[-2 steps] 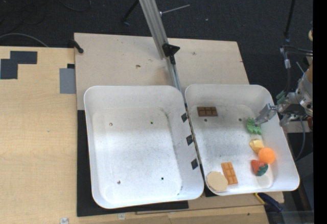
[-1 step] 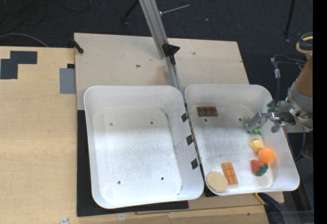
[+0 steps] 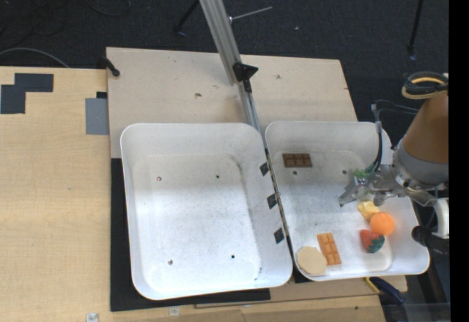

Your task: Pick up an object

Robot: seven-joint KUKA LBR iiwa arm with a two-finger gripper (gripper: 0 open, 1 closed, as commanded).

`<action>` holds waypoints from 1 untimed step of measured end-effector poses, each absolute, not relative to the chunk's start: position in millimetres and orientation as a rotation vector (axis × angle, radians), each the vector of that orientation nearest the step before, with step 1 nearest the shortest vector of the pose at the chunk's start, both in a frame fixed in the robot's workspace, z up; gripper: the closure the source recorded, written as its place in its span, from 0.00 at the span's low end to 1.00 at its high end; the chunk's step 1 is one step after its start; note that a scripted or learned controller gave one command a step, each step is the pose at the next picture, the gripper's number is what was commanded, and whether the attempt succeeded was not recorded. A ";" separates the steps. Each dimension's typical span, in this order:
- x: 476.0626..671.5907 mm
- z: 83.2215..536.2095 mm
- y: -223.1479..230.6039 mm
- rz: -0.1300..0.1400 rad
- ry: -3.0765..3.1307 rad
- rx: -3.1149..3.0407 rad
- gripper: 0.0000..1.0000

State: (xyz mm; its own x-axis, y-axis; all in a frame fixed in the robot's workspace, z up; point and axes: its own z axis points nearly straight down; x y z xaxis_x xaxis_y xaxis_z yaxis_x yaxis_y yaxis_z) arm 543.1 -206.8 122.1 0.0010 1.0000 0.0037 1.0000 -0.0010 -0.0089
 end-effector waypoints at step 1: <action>544.3 135.5 -209.1 0.002 -2.211 -2.227 1.00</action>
